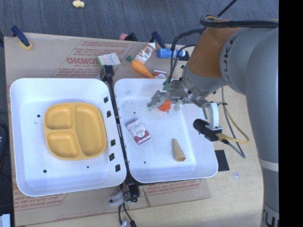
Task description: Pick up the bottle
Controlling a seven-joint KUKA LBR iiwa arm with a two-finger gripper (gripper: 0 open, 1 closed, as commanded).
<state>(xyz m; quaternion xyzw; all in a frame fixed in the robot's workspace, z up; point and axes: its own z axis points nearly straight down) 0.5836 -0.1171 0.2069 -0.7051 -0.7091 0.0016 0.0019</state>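
Bins first: 2 shallow white bins sit side by side on a cardboard-covered bench point(71, 56). The left bin point(23, 141) holds a yellow divided plate point(75, 130) with 3 compartments. The right bin point(199, 167) holds a small red-and-white carton point(138, 131) near its middle, lying flat, and an ice-cream cone point(178, 150) to the right of the carton, lying on its side with its point toward the bin's back.

The grey arm point(246, 65) with its orange band reaches in from the right, and the gripper point(163, 100) hangs low over the back part of the right bin. A small orange-red object point(164, 106) sits right at the fingertips — whether it is actually pinched between them, or just lies below them, I cannot tell.

The bottle point(144, 53) — white body, orange label — lies outside the bins on the cardboard behind the right bin, well apart from the gripper. Just beside it lies a toy carrot point(140, 68), pointing toward the bin rim, and to its right a blue object point(164, 53). A patterned packet point(108, 59) rests behind the gap between the 2 bins.
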